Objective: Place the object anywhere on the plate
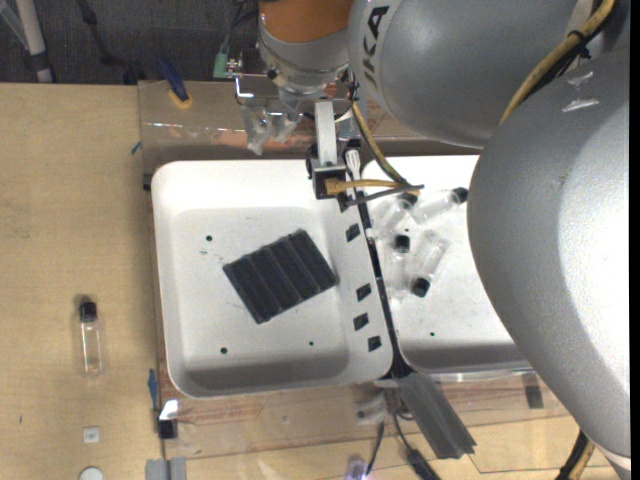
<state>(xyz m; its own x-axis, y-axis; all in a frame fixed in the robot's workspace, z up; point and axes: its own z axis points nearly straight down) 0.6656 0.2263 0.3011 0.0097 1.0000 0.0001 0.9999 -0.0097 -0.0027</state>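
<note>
The vials [415,240] are small clear tubes with black caps, glassy enough that their bodies nearly vanish against the white floor of the right bin [455,323]. The caps show best. They lie on their sides in a loose cluster in the far left part of that bin, close to the black strip [372,268] that runs between the two bins; how many there are is hard to count, as the tubes overlap and the arm [480,48] covers much of the bin.

The gripper [272,120] hangs beyond the far rim of the left bin [190,368], below the orange band – so the vials lie well apart from it, nearer the camera and off to the right, across the strip. Whether the gripper is spread or pressed together cannot be told: its tip is pale and blurs into the shiny clear sheet [190,128] under it.

The plate [280,275] is a flat, dark rectangle with lengthwise ribs, matte, lying askew in the middle of the left bin and near neither the gripper nor the vials. Both bins are smooth white plastic with rounded corners and a few dark specks on the floor.

One more vial [90,336] – same clear tube, black cap – lies on the tan wooden bench [60,218], left of the bins.
</note>
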